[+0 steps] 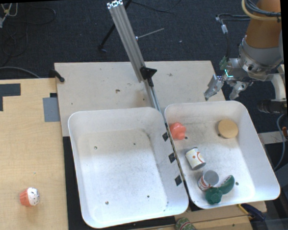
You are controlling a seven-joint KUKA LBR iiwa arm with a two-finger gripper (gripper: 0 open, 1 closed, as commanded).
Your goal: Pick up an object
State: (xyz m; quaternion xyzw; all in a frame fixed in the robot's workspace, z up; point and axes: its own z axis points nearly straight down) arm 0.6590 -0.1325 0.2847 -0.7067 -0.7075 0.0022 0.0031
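So the gripper (224, 88) hangs over the right white bin's (255, 129) far edge, fingers spread, nothing in them
Round tan wooden disc (228, 129) sits just below it inside that bin

Arm (264, 25) cut off top right; can (186, 227) half off at bottom edge.

Grey arm (262, 49), orange band above wrist, looped cables on top, metallic end effector (224, 87).
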